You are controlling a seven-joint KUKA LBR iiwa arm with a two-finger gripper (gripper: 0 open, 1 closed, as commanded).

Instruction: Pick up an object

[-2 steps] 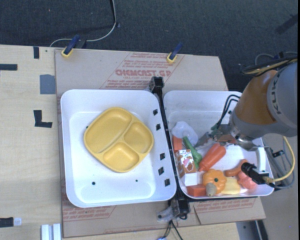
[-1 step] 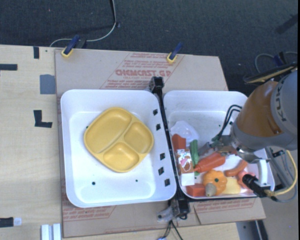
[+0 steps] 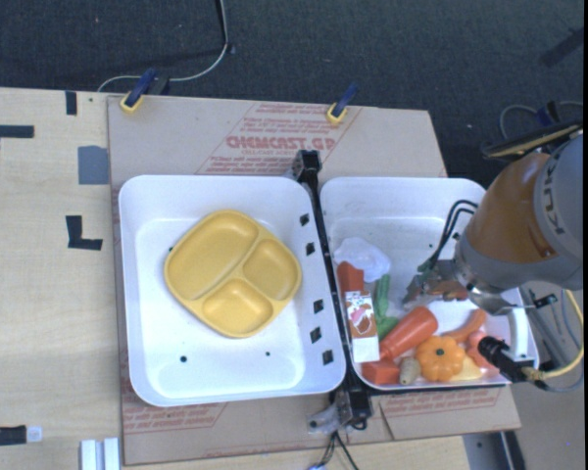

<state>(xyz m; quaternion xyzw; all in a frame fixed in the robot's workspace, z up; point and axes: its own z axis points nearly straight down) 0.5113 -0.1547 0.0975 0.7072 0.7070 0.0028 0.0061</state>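
The right bin (image 3: 402, 199) holds several toy foods along its near side: an orange carrot (image 3: 409, 330), a small orange pumpkin (image 3: 441, 357), a red packet with a label (image 3: 358, 313), a green piece (image 3: 382, 295) and a crumpled white wrapper (image 3: 366, 258). My gripper (image 3: 433, 287) hangs low inside this bin, just above and right of the carrot's top end. The grey arm with its orange band (image 3: 514, 218) reaches in from the right and covers the bin's right side.
The left bin (image 3: 142, 292) bears a yellow divided plate (image 3: 233, 272) in its middle. A black divider with clips (image 3: 318, 262) runs between the bins. Cables trail off the bench at the far edge and at the right.
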